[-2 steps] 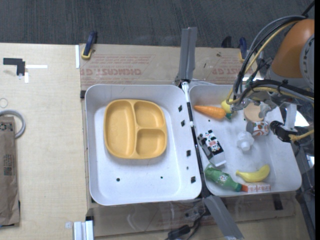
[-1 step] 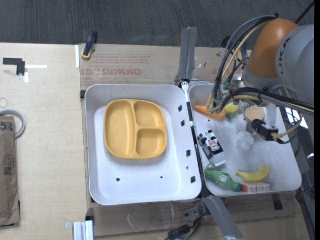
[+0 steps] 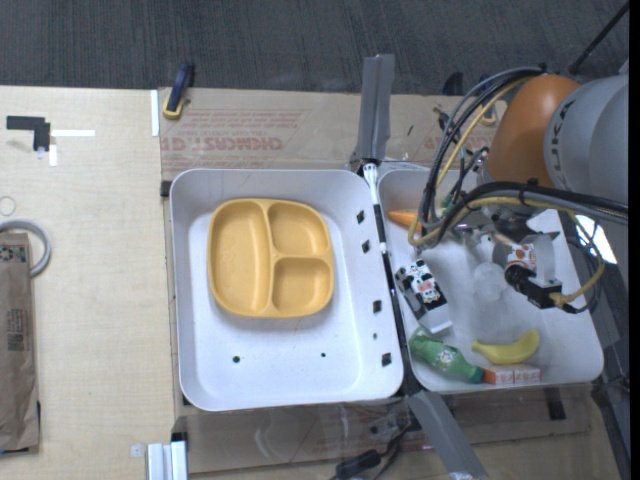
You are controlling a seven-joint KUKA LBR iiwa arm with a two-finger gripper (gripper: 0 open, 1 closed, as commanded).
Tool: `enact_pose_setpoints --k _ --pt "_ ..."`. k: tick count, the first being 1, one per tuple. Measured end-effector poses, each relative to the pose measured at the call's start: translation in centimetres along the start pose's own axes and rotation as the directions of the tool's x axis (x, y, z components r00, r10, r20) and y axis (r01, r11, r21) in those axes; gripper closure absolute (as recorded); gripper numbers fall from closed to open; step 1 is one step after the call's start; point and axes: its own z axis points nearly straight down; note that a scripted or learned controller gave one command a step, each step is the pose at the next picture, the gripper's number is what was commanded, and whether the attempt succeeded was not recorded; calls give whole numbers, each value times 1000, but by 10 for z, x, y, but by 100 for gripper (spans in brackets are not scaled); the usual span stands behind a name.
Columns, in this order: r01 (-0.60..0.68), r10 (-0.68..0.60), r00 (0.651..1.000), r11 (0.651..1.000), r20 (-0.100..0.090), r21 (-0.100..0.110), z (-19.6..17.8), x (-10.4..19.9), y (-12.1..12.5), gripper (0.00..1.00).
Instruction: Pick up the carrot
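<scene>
The carrot [image 3: 402, 218] shows as a small orange wedge at the back left of the right bin [image 3: 585, 363], close to the divider between the bins. Black and yellow cables hide part of it. My gripper [image 3: 487, 240] hangs over the back middle of the right bin, just right of the carrot, below the orange band of the arm [image 3: 530, 128]. Cables and the wrist body cover the gripper's tip, and nothing can be seen held in it.
The left bin [image 3: 200, 368] holds a yellow divided plate [image 3: 270, 258]. In the right bin lie a black-and-white packet [image 3: 424, 290], a green bottle [image 3: 442, 358], a banana [image 3: 507, 347] and a small red box [image 3: 515, 375] along the front.
</scene>
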Motion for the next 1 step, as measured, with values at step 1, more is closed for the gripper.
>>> enact_pose_setpoints --k 1 --pt "143 -143 990 990 3 -4 -27 -60 26 0"
